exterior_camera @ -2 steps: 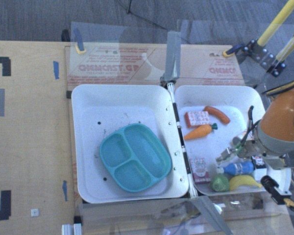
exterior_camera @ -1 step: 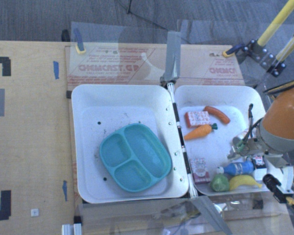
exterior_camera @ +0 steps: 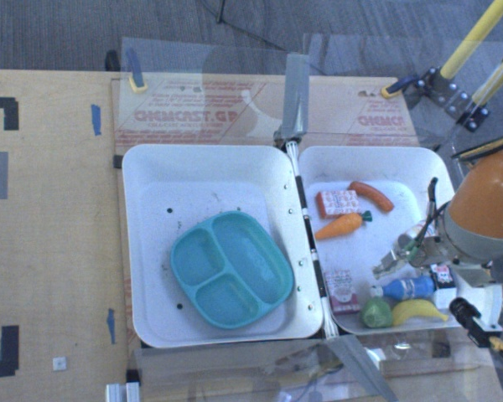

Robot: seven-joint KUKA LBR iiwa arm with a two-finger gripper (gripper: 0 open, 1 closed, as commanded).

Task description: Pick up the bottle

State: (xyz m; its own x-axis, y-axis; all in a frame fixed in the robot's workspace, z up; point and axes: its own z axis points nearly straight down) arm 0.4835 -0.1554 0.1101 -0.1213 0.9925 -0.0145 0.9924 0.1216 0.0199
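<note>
The bottle (exterior_camera: 408,289) is small and blue with a white cap end. It lies on its side near the front of the right bin (exterior_camera: 365,159), between a green fruit (exterior_camera: 375,312) and the arm's wrist. My gripper (exterior_camera: 399,255) hangs just above and slightly behind the bottle, over the right bin's front right part. Nothing shows in the gripper's grasp. The arm's grey body and orange band (exterior_camera: 486,199) cover the bin's right edge.
A yellow banana (exterior_camera: 420,311) lies right in front of the bottle. A small red-and-white carton (exterior_camera: 342,290), a carrot (exterior_camera: 340,225), a red box (exterior_camera: 337,201) and a sausage (exterior_camera: 372,195) share the right bin. A teal divided plate (exterior_camera: 231,268) sits in the left bin (exterior_camera: 151,174).
</note>
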